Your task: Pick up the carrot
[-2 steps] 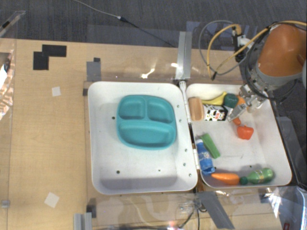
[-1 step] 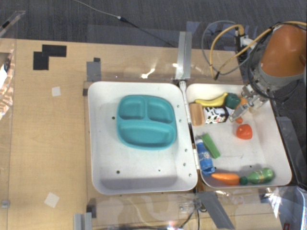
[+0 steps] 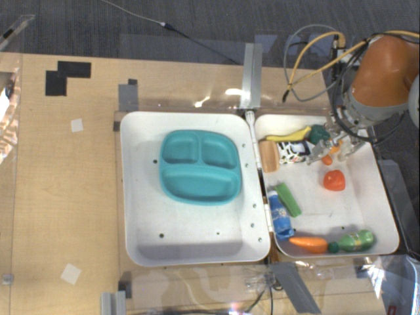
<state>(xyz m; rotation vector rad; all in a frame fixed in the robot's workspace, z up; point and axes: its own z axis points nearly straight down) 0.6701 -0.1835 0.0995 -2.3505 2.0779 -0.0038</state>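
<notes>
Nearest us, along the lower edge of the right shallow white bin (image 3: 387, 205), we see the small orange carrot with a green tip (image 3: 311, 244) lying flat, just beside a green, rounded vegetable (image 3: 356, 241) and below a blue packet (image 3: 280, 215). Nothing touches the carrot, so we judge the pick not yet begun. Mid-bin sit a green block (image 3: 287, 199) and a red-orange pepper-like piece (image 3: 334, 180). Farther back, in the upper right of the frame, the two-finger gripper (image 3: 333, 148) hangs near a yellow banana (image 3: 289, 136); whether its jaws are parted we cannot tell. Descent, grasp and lift remain.
</notes>
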